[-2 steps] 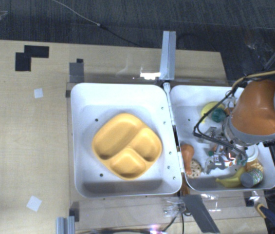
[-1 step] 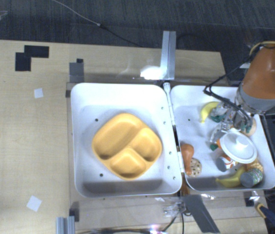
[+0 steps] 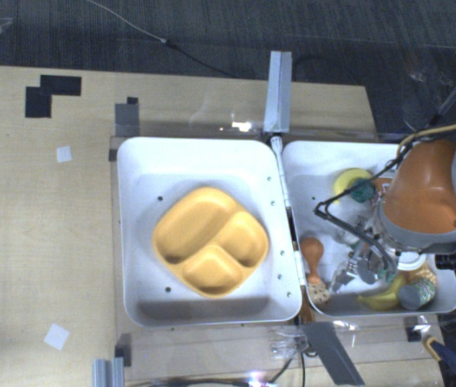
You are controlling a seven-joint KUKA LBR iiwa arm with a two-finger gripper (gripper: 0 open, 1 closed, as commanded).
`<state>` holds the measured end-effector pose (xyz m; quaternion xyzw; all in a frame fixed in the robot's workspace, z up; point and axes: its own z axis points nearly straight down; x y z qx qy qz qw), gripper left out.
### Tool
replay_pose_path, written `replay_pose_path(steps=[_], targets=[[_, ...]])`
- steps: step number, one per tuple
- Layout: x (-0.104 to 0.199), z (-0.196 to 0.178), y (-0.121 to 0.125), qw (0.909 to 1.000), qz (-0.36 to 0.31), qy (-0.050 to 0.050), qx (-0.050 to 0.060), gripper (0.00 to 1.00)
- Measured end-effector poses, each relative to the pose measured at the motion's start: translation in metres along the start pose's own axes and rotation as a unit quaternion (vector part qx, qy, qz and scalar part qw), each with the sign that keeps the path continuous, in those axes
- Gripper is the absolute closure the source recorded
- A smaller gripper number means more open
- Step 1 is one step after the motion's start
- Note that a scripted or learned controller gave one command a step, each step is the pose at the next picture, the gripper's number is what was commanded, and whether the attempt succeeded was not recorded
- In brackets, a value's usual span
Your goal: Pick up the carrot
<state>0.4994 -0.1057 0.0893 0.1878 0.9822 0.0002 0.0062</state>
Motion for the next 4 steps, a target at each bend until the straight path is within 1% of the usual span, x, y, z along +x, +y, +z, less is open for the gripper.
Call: replay_pose_path(steps=[1,2,3,4], targets=[[-0.007,0.0,-0.04,0.9999,0.011,0.0,-0.001,0.0],[-0.049,-0.027,0.03,0.9969,0.079,-0.001,0.0,0.0],[0.01,-0.001,0.007,0.9908,0.135,-0.002,-0.001,0.0],[-0.004,0.0,-0.025,0.9322,0.362,0.002,-0.001,0.0]])
